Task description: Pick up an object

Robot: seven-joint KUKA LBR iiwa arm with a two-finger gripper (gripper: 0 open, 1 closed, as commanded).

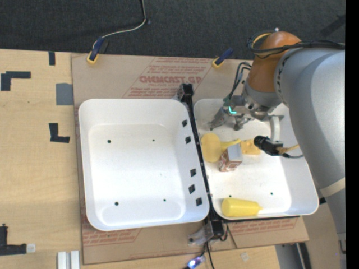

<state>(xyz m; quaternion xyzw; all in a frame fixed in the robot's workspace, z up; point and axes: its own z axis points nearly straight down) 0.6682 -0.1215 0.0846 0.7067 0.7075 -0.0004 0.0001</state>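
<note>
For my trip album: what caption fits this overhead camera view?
Robot arm's gripper hovering over the right bin, above a small pile of yellow objects and a brown box.

Wooden bench (33, 167) with black tape marks; cardboard sheet (162, 77) clamped on top; dark carpet (67, 10) behind.

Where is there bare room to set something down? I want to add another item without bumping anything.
The left bin has a bare floor from wall to wall. In the right bin, a free patch lies between the small box and the yellow cone, running to the right wall. Its upper half is crowded: gripper, round yellow piece, box.
</note>
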